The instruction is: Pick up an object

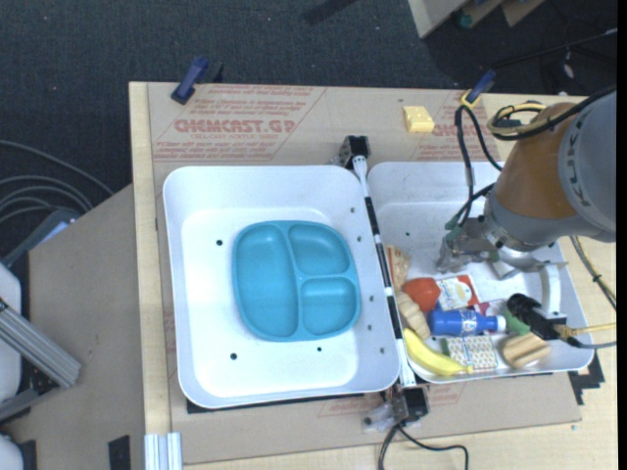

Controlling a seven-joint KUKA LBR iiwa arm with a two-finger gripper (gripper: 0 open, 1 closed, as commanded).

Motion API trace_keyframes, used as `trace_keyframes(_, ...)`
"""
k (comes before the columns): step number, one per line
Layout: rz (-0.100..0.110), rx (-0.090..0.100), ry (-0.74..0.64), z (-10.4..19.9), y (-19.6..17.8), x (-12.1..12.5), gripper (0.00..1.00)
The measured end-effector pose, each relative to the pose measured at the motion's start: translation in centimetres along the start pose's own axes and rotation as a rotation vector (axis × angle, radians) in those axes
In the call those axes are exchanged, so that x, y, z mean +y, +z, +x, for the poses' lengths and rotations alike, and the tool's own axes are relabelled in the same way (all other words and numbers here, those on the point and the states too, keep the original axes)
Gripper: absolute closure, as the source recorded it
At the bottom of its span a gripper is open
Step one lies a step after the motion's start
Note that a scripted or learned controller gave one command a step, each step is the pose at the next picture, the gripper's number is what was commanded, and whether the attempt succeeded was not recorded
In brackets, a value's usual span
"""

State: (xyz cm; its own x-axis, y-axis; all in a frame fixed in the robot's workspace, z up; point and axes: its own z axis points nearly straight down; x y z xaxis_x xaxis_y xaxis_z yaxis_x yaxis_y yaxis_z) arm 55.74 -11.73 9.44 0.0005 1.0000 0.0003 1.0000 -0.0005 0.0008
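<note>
1. Nearest you, against the front wall of the right bin (416, 199), lies one banana (431, 356). It is one of the objects you could pick, and all of them crowd that bin's front half.
2. Just behind the banana you have one blue bottle with a white cap (466, 322), one red rounded item (422, 292), one white-and-red packet (458, 288), one patterned flat packet (477, 352) and one tan lump (526, 352). Most touch a neighbour.
3. Your gripper (458, 253) hangs low over the right bin, just behind the packet and the red item. You cannot tell how far open it is, and nothing shows in its grasp.
4. To do the pick well, you would likely centre on one piece at the heap's edge, such as the red item, and come straight down. Crowding means a slanted approach may only push things aside.
5. The left bin (196, 262) holds one blue divided plate (294, 280) with three compartments.
6. On the board behind the two bins you have one yellow block (418, 118).
</note>
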Motion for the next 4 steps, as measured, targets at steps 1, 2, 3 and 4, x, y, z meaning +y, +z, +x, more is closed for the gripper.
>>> trace_keyframes(1, 0.0, 0.0, 0.0, 0.0, 0.0, 0.0, 0.0)
trace_keyframes(2, -0.001, 0.0, 0.001, 0.0, -1.0, 0.0, 1.0)
trace_keyframes(3, -0.008, -0.003, 0.0, 2.5, -2.2, -7.6, 1.0)
trace_keyframes(4, -0.009, -0.003, 0.001, 2.5, -3.2, -7.6, 1.0)
